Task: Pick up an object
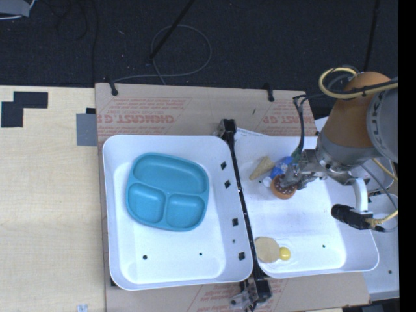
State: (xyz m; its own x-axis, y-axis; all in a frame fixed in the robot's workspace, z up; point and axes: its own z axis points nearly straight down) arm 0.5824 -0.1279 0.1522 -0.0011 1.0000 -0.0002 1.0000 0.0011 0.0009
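Fingers [290, 179] are lowered over a small brown round object [283, 188] in the right bin [338, 255]; opening and hold cannot be told. Object is judged light, rigid; sides should be pinched. Tan piece [262, 168] lies just beside.

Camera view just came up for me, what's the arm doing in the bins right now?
The arm reaches into the right bin from the right, and its gripper is down among a small cluster there: a brown round object, a blue piece and a tan piece. I cannot tell whether it has gripped anything. A pale disc with a yellow ball lies near that bin's front edge. The left bin holds a blue divided plate.
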